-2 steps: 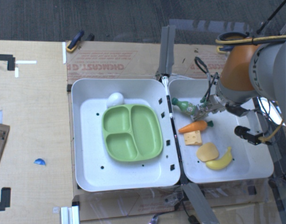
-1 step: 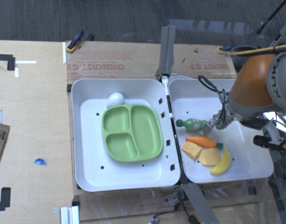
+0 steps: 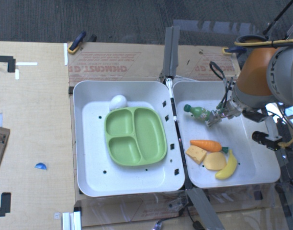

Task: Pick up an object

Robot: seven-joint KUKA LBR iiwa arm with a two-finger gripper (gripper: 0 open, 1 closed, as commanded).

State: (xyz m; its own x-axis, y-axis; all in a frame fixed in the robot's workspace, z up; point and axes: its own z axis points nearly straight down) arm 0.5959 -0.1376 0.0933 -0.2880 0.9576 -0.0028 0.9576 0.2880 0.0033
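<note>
On the bench stand two shallow white plastic bins side by side. The left bin (image 3: pixel 86 143) carries a light green three-compartment plastic plate (image 3: pixel 135 136) near its middle, with a small white rounded object (image 3: pixel 118 100) just beyond the plate's far edge, close to the bin's far wall. The right bin (image 3: pixel 261 169) carries the toy food: a green plastic bottle (image 3: pixel 196 111) lies on its side near the far left corner, an orange toy carrot (image 3: pixel 207 145) lies across the middle toward the left wall, a yellow-orange wedge of toy cheese (image 3: pixel 196 154) touches the carrot's near side, a pale orange round slice (image 3: pixel 215 161) sits just beside the cheese, and a yellow toy banana (image 3: pixel 228 166) curves along the slice's right side near the bin's near edge. The grey arm with its orange band reaches in over the right bin's far right corner, and its two-finger gripper (image 3: pixel 214 117) is low over the bin floor, just right of the green bottle's end; whether it touches the bottle, and how its tips are set, cannot be told.
</note>
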